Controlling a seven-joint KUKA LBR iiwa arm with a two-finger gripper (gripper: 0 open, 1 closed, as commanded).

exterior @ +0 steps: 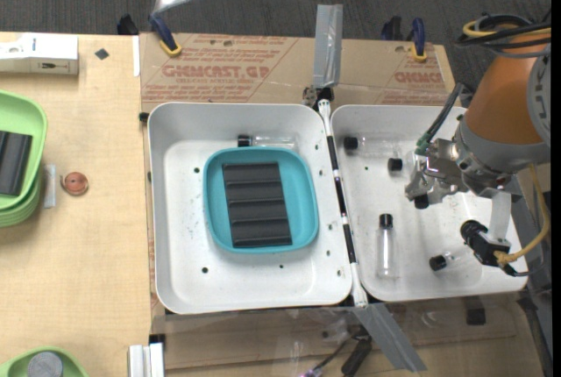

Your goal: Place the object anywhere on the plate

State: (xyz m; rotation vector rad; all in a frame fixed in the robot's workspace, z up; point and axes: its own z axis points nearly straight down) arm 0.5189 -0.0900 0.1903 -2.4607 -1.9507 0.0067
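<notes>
Hovering low over the upper middle of the right bin (491, 279), the claw (422, 188) pointed down and to the left, and its tips were too dark and small to read, so I cannot tell their state. Nothing showed beneath it as held. Just below and to its left a clear vial (385, 245) lay lengthwise on the bin floor, black cap toward the far side; by my judgement this was the likeliest object for the task, since it lay nearest the claw and flat enough to pinch across its width. Several small black caps or similar bits lay scattered around, one near the far wall (351, 142), one beside the claw (395, 163), one near the front (437, 262). Across the divider, the left bin (175, 270) held the teal plate (302, 217), set square in the middle with a dark ribbed insert (256, 204) on it, a broad target that forgave a loose drop. Another clear vial (263, 140) rested behind the plate, against the far wall. Both bins sat on cardboard on the wooden counter (88, 279)
</notes>
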